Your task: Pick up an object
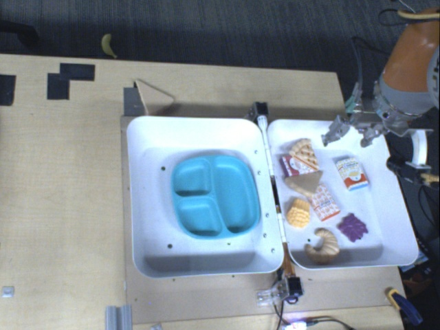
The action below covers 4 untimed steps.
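My gripper [352, 135] hangs over the back of the right bin [392, 205], open, with nothing between its fingers. Below and left of it lies a sandwich-like toy [301, 157] next to a tan wedge [306, 181]. A small white and orange carton [350, 172] lies just in front of the gripper. Further forward are a pink and white packet [324, 203], a yellow corn piece [298, 213], a purple grape bunch [352, 227] and a brown croissant [323, 245].
The left bin [148, 184] holds a blue divided plate [214, 194]. A black and white divider [265, 150] runs between the bins. Cables lie at the bench's front edge [289, 301] and to the right of the right bin.
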{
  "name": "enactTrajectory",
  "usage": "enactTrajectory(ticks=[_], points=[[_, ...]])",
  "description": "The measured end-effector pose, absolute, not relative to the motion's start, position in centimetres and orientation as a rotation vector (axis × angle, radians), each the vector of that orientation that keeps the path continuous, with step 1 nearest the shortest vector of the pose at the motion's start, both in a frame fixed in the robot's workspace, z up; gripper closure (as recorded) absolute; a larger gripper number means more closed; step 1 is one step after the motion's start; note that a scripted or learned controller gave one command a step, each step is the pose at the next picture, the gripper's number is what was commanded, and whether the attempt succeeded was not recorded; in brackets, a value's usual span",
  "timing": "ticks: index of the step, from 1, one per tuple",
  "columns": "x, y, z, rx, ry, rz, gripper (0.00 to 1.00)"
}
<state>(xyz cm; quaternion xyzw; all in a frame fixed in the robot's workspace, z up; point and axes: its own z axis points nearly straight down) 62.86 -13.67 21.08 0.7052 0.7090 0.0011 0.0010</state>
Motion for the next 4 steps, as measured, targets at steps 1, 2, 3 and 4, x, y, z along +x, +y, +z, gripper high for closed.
enactTrajectory(ticks=[1,2,3,4], points=[[56.6,-14.0,10.3,2.213,2.220,0.009,0.00],[56.8,-13.9,11.4,2.211,2.220,0.013,1.00],[65.7,-2.5,20.5,2.212,2.226,0.009,1.00],[65.6,-2.7,20.4,2.213,2.226,0.004,0.00]])
